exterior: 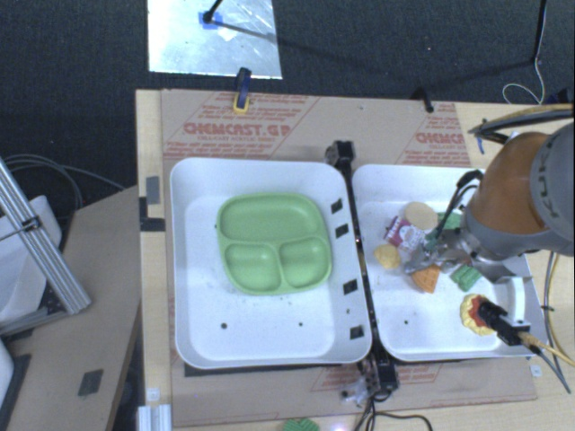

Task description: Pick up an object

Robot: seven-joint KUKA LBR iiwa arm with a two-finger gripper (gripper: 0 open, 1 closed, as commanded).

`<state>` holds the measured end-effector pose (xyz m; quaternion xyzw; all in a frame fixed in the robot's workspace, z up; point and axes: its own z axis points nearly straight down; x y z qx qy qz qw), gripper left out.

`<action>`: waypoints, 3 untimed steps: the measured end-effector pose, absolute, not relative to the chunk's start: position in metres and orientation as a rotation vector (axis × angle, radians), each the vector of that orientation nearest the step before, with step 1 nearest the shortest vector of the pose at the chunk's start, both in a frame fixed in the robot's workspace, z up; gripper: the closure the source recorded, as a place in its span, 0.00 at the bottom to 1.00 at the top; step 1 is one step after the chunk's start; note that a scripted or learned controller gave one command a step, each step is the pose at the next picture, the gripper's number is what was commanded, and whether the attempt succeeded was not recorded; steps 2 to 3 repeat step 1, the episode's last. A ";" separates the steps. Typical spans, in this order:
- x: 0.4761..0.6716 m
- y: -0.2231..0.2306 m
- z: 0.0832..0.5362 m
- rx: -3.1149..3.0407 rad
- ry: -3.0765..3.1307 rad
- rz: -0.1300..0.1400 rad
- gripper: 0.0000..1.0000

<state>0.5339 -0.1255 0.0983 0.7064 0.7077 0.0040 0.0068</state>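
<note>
The gripper (pixel 420 260) is down among a cluster of small objects in the right bin (pixel 404 332); its tip is a grey blur against them, so I cannot tell whether it is parted, closed, or grasping anything. Right at the tip, on its lower side in the view, lies an orange piece (pixel 427 280), touching it or very nearly so. Just left of the tip sits a small yellow piece (pixel 386 257). Above and left of it, close by, is a red and white packet (pixel 400 233), and just beyond that a cream round piece (pixel 420 215). To the right of the tip, near it, a green piece (pixel 464 277) shows under the wrist. Further off to the lower right, apart from the cluster, lies a yellow and red piece (pixel 471 312) close to the bin's corner.

Behind the gripper the arm (pixel 508 196) rises to the right, its orange band bulking over the bin's right side. Well to the gripper's left, past the divide between the bins, the left bin (pixel 198 317) holds a green divided plate (pixel 272 241), lying flat near its middle. Both bins rest on a printed cardboard sheet (pixel 252 126)
</note>
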 end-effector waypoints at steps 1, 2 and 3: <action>0.528 -0.044 0.189 2.206 2.231 0.010 1.00; 0.528 -0.044 0.189 2.206 2.231 0.010 1.00; 0.528 -0.044 0.189 2.206 2.231 0.010 1.00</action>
